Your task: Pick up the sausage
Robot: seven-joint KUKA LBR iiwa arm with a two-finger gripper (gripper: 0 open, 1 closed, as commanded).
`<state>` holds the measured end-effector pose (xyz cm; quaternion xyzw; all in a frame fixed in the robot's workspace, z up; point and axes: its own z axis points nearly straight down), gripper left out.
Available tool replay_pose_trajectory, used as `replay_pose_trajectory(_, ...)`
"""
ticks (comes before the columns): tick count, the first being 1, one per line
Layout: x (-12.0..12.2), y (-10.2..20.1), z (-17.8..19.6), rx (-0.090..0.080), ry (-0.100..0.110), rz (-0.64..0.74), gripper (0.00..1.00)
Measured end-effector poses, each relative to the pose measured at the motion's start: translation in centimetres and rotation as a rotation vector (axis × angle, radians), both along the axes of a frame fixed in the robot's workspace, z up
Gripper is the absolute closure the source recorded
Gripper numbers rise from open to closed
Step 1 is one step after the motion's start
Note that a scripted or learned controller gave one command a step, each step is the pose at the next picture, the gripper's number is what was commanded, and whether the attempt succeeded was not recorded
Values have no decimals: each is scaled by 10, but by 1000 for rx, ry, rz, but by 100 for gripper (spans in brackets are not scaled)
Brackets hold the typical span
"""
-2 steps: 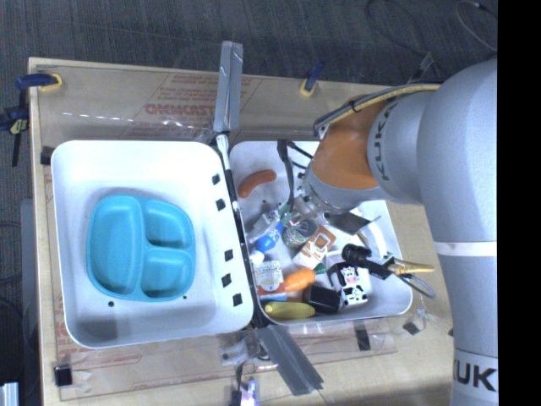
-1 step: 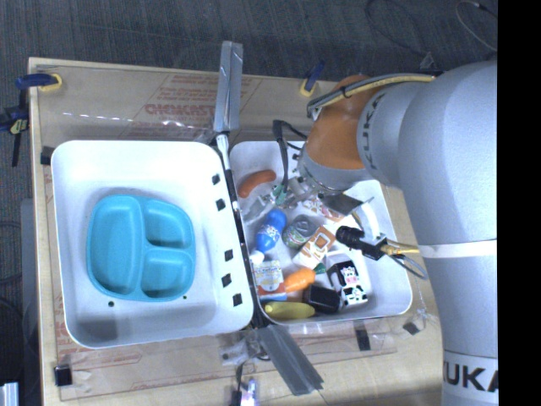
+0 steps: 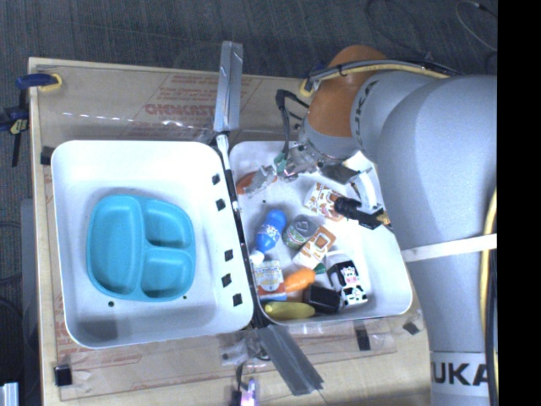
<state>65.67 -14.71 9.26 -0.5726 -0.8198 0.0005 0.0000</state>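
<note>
Clutter sits at the lower edge of the right bin point(image 3: 396, 259) closest to me: a yellow banana point(image 3: 291, 310) lies along the bottom wall, with an orange carrot point(image 3: 298, 279) just above it and a black-and-white cow-patterned box point(image 3: 347, 282) to their right. Moving up the frame, a blue bottle point(image 3: 270, 229) stands beside a round can point(image 3: 300, 231), and a printed snack packet point(image 3: 320, 246) leans against the can's lower right.

To the left, the left bin point(image 3: 72, 167) holds a blue divided plate point(image 3: 139, 245), lying flat in its middle.

Farther up, in the upper left corner of the right bin, I see a small reddish-brown piece that I take for the sausage point(image 3: 247, 181), lying close to the wall between the two bins. The gripper point(image 3: 284, 164) hangs just to its right, low over that corner, below the orange band point(image 3: 342, 91). From this angle I cannot tell whether it is spread or pressed together, nor whether it touches the sausage. The grey arm point(image 3: 431, 176) fills the right side of the frame.
</note>
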Motion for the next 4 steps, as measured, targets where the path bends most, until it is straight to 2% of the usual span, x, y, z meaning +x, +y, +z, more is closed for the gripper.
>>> replay_pose_trajectory(1,1,-30,5,-1,-4,213,0)
replay_pose_trajectory(3,0,-6,-1,2,3,288,0)
replay_pose_trajectory(4,0,-6,-1,2,3,288,0)
